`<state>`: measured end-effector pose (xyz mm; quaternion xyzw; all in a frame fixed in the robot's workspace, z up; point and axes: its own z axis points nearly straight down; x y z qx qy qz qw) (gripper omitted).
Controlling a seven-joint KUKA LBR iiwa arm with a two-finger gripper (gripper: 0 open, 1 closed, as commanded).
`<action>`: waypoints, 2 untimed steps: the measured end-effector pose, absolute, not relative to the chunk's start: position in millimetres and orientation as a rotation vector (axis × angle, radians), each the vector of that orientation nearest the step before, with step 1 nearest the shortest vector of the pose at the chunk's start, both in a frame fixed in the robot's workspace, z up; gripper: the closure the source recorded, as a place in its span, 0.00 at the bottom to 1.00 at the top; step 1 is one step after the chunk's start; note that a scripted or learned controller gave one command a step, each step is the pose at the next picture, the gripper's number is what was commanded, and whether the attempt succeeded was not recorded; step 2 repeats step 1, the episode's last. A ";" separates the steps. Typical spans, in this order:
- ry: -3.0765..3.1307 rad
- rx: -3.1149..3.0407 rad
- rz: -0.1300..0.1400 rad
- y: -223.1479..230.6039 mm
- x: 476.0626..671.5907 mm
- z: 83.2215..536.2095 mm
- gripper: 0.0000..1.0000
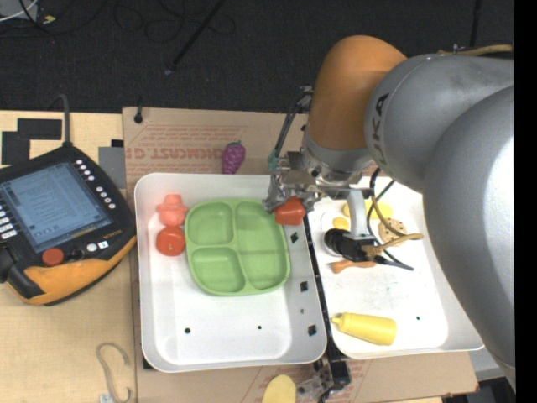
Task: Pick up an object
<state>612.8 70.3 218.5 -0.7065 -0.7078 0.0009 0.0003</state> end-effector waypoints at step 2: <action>-2.221 -2.220 0.001 67.9 606.5 230.8 1.00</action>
